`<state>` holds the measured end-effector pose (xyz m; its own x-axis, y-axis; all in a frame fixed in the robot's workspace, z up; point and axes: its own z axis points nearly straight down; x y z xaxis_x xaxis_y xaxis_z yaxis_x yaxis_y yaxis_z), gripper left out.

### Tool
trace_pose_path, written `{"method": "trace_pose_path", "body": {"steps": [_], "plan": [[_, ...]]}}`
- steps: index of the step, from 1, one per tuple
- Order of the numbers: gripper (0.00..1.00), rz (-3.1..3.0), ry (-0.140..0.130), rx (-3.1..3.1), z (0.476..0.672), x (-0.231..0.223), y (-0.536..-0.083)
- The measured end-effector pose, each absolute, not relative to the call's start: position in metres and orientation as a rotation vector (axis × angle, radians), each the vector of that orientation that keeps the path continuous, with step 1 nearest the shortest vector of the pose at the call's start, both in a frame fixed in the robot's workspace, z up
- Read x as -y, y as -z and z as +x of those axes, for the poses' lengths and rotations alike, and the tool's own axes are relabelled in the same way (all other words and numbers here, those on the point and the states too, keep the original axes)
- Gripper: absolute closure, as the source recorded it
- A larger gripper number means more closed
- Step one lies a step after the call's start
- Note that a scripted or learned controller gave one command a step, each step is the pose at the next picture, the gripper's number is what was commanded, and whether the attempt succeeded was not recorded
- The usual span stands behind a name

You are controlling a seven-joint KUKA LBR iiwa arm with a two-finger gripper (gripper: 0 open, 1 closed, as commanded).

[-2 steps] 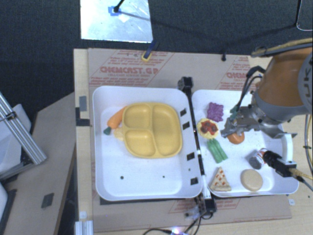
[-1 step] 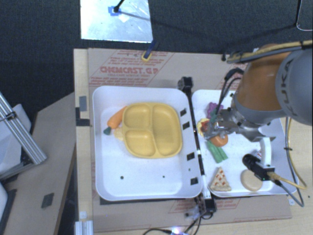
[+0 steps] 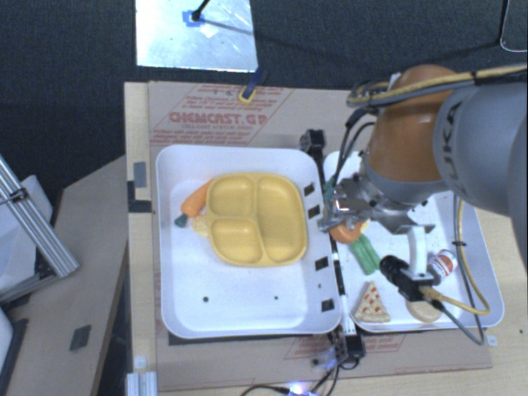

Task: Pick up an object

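My gripper [image 3: 345,218] hangs low over the left side of the right bin [image 3: 487,291], under the orange-banded wrist. An orange piece [image 3: 350,232] lies right beneath it, touching or nearly touching the gripper's tip. A green piece [image 3: 365,256] lies just below that, and a pizza slice toy [image 3: 372,304] sits near the bin's front. A small red and white can [image 3: 442,263] and a tan round piece [image 3: 425,310] rest at the front right. The arm hides much of the bin's back.
The left bin [image 3: 177,304] holds a yellow divided plate [image 3: 250,219] with a toy carrot [image 3: 195,200] at its left edge. Black clips line the wall between the bins. A black cable part [image 3: 404,277] crosses the right bin.
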<state>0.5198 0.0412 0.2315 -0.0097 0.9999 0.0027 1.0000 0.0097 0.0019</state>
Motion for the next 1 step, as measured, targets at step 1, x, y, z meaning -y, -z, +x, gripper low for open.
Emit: {"method": "trace_pose_path", "body": {"steps": [1], "plan": [[1.00, -2.209, 0.004, 2.232, 0.5171, -0.0938, -0.2356]]}}
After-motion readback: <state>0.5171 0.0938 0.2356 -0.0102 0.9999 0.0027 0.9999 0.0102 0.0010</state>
